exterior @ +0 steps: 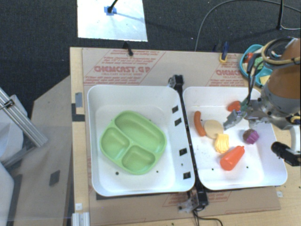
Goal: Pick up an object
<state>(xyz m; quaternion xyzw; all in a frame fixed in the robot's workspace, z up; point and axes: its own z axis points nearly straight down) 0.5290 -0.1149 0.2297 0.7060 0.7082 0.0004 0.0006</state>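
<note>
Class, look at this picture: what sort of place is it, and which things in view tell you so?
Probably a robotics lab bench set up for grasping trials. A robot arm reaches over two white bins; one holds a green tray, the other toy food such as a carrot. Loose cables trail across the dark floor.

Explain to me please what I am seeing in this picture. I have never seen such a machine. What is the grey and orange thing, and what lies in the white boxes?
One camera above the bench looks down at a slant. The grey and orange thing is a robot arm reaching in from the right. Its gripper hangs over the right bin, among the toy food; I see nothing held in it.

The left bin holds a green divided plate. The right bin holds a sausage, a pale round piece, a yellow piece, an orange carrot, a purple piece and a small red piece. The bins rest on a brown board.
</note>
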